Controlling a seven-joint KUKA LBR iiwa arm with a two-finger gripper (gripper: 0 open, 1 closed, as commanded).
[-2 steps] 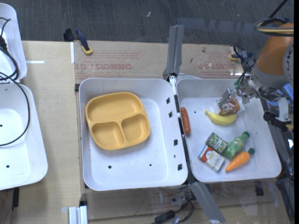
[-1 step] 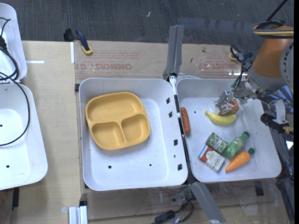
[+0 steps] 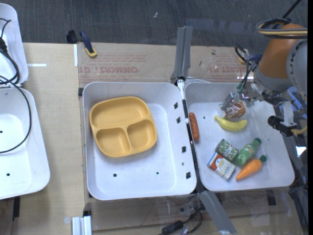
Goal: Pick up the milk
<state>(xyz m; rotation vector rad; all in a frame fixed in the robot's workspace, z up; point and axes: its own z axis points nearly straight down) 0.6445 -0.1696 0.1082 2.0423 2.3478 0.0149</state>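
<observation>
A small white carton with red and orange print [image 3: 221, 166], which looks like the milk, lies flat near the front of the right bin [image 3: 279, 180]. A green carton [image 3: 226, 149] touches its far side. My gripper [image 3: 234, 105] hangs at the back of the right bin, well behind the white carton. It is just above a brown-orange item [image 3: 236, 111] that rests against the banana [image 3: 232, 124]. The gripper partly hides that item.
A green bottle [image 3: 247, 151] and a carrot [image 3: 250, 168] lie right of the cartons. A hot dog [image 3: 194, 127] lies along the right bin's left wall. The left bin [image 3: 98, 180] holds a yellow divided plate [image 3: 123, 126].
</observation>
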